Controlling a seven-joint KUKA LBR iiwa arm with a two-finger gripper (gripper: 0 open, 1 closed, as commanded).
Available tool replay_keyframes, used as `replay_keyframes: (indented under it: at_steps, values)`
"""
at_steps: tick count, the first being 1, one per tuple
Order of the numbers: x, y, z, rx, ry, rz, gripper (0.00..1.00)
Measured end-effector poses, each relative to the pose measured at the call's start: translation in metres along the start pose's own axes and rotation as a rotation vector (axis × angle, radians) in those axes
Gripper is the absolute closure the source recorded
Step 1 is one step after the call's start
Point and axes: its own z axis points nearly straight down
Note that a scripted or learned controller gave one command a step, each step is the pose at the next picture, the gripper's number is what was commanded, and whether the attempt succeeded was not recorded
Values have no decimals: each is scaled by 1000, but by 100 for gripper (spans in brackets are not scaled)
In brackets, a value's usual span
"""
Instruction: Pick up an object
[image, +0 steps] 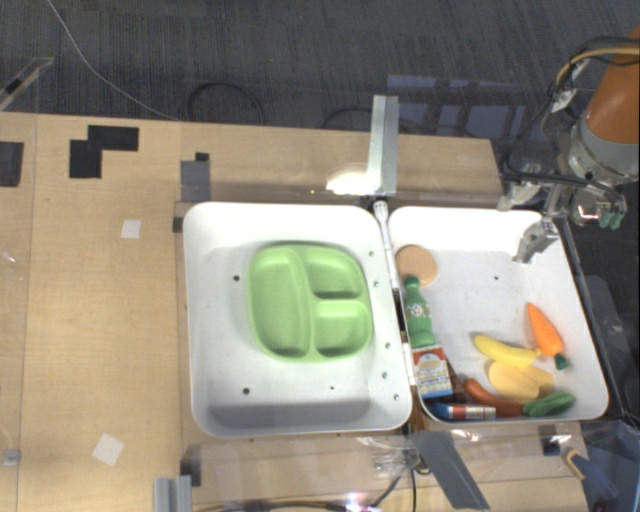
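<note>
Whether the gripper (528, 247) is open or closed, I cannot tell. It hangs over the far right corner of the right bin (470, 225). No toy is seen in it. The toys lie apart from it in that bin. A carrot (545, 330), a banana (503, 349) and a green bottle (419, 330) are near the front. A tan ball (417, 265) sits by the bottle's top. The left bin (215, 300) has a green tray (308, 300).
</note>
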Motion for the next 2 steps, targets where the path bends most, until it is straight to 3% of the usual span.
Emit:
replay_keyframes:
  at_steps: [1, 2]
  values:
    - [56, -23, 94, -1, 10, 48, 0]
    - [64, -40, 153, 1, -4, -149, 0]
